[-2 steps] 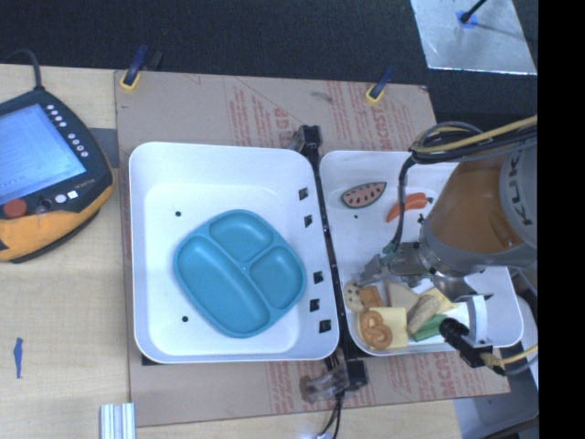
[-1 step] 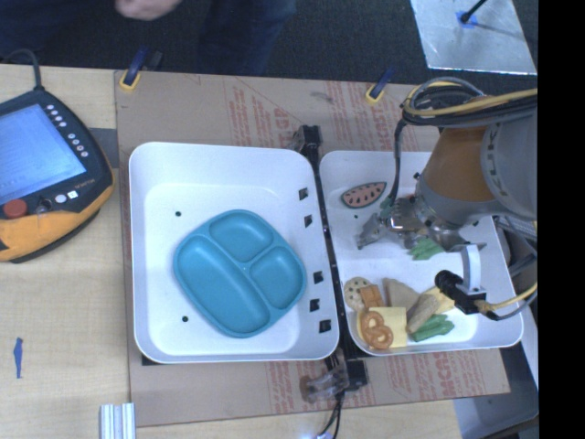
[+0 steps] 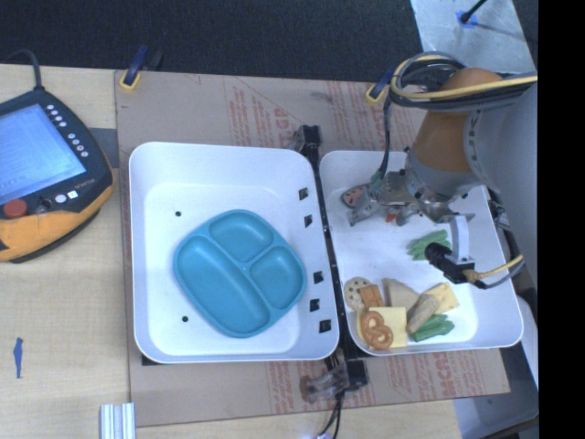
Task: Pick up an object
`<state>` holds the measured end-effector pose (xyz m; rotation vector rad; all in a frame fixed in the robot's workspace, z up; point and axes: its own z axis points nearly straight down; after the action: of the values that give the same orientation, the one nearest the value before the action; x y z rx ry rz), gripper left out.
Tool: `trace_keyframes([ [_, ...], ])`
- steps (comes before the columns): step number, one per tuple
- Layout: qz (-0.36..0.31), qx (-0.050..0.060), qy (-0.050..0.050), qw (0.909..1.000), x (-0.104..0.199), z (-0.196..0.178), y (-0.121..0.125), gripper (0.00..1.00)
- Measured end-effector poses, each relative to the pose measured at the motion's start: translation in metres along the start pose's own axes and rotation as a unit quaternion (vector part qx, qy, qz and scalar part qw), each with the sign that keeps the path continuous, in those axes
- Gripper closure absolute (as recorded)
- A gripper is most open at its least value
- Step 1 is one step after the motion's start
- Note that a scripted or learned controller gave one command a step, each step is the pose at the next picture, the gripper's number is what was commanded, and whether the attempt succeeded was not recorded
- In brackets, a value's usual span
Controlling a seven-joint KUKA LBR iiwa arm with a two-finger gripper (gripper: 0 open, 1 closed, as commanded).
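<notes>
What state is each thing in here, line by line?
gripper: low in the right bin's far end, nothing seen between its fingers.
blue plate: flat in the left bin, its compartments bare.
toy food pile: loose at the right bin's near end.
green piece: lying apart, by the arm.
handheld screen: lit.

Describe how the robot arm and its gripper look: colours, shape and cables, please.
The arm is thick, rounded and grey, with an orange band above the wrist. Black and yellow cables loop over it near the top, and a yellow cable runs by a black connector lower down. The gripper is small, of grey metal, with a few red spots.
</notes>
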<state>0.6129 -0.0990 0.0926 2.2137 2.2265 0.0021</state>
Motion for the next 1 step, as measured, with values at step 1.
trace_keyframes([
  [1,0.000,0.000,0.000,1.0000,0.0060,-0.0054,0.0392,0.00],
])
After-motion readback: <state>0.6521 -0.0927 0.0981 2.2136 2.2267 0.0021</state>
